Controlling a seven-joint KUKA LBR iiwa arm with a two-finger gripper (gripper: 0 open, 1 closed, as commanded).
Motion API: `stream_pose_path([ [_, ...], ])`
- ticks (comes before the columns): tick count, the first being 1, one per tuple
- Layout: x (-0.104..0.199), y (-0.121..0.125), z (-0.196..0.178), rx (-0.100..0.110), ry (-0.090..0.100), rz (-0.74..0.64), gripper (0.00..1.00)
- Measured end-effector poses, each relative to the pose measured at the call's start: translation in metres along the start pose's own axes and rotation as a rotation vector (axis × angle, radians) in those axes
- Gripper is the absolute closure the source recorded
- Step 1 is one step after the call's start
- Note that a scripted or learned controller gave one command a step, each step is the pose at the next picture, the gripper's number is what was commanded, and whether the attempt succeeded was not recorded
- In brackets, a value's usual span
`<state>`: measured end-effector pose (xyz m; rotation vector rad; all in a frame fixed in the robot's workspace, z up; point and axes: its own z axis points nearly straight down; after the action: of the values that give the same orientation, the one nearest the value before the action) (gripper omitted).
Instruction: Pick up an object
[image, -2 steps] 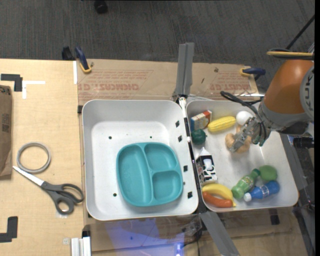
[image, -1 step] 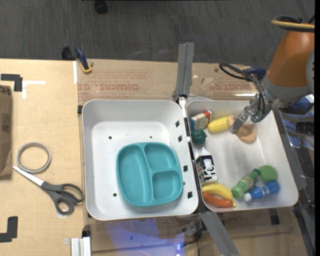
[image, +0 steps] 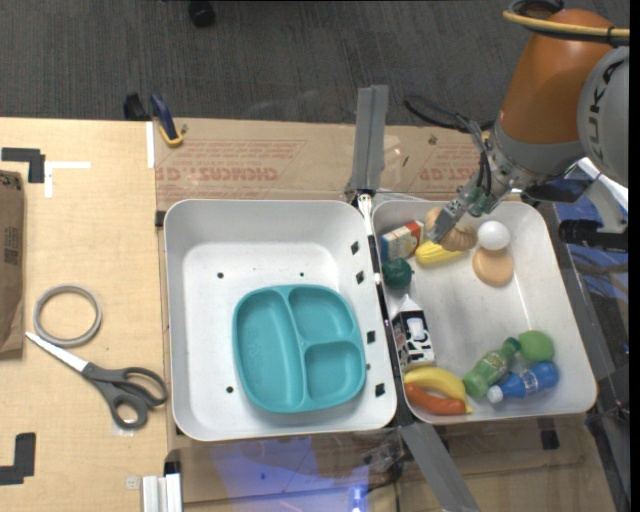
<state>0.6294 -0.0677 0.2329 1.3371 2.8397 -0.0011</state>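
- Grey arm (image: 560, 90) with orange band, reaching in from the right, wrist over the back of the right bin (image: 560, 330).
- Hand (image: 447, 222) low at that bin's back left, tips down among the objects there.
- Fingers (image: 452, 215) close around the top of a tan object (image: 458, 238); probably pinching it, though too small in view to be sure of contact.
- Just beside the tips: small yellow banana (image: 440, 254), touching the tan object.
- White ball (image: 493, 236) to the right of the hand, peach egg shape (image: 492, 267) just in front of the ball.
- Small box (image: 402, 240) with red end at the left wall, dark green object (image: 398, 274) just in front of it.
- Black and white carton (image: 414, 338) along the left wall, further forward.
- At the front of the right bin: large banana (image: 435, 379) lying on a red-orange object (image: 437, 401).
- Front right: green bottle (image: 488, 370), blue bottle (image: 525, 383) beside it, green ball (image: 535, 346) behind them.
- Left bin (image: 200, 300) holding a teal tray (image: 298, 347) of three compartments.
- On the surface (image: 80, 260) left of the bins: tape roll (image: 67, 314), scissors (image: 100, 377) in front of it.
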Motion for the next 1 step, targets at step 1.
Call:
stream_pose_path([
  [1, 0.0438, 0.0579, 0.0302, 0.002, 0.002, 0.028, 1.0],
])
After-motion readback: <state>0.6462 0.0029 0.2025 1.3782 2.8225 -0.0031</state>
